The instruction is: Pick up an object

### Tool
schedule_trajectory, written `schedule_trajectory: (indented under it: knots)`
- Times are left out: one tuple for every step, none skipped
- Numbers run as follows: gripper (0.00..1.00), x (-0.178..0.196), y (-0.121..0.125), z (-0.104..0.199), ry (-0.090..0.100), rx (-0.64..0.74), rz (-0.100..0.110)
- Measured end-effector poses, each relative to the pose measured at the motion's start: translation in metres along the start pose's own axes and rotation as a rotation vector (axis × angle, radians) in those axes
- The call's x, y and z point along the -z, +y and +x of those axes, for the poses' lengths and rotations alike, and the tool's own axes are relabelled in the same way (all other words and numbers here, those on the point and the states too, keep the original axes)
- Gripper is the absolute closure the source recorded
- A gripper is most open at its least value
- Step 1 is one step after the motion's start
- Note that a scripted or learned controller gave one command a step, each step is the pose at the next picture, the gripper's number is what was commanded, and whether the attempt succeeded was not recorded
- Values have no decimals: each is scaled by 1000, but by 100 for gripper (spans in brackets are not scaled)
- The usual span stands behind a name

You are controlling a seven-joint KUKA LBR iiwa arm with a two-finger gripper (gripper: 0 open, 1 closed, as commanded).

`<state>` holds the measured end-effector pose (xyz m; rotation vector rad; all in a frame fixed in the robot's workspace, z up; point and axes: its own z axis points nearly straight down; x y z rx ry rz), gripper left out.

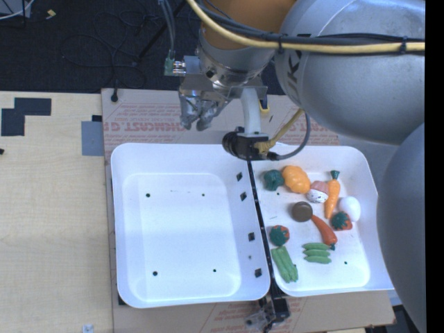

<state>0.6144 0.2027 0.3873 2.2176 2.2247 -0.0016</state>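
Tool (196, 120) above the left bin's (132, 165) far rim, nothing visibly gripped. Finger spread impossible to tell. Toy carrot (333, 194) and orange pepper (296, 179) well right of tool, nearer camera

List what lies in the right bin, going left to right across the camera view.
Broccoli → orange pepper → brown round piece → carrot → white egg. The lower items overlap these in left-to-right position, so I leave them out.
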Motion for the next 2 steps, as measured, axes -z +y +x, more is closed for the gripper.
schedule_trajectory:
  knots:
    - [100, 9, 22, 10, 0, 2, 1]
    - [100, 21, 29, 14, 0, 3, 1]
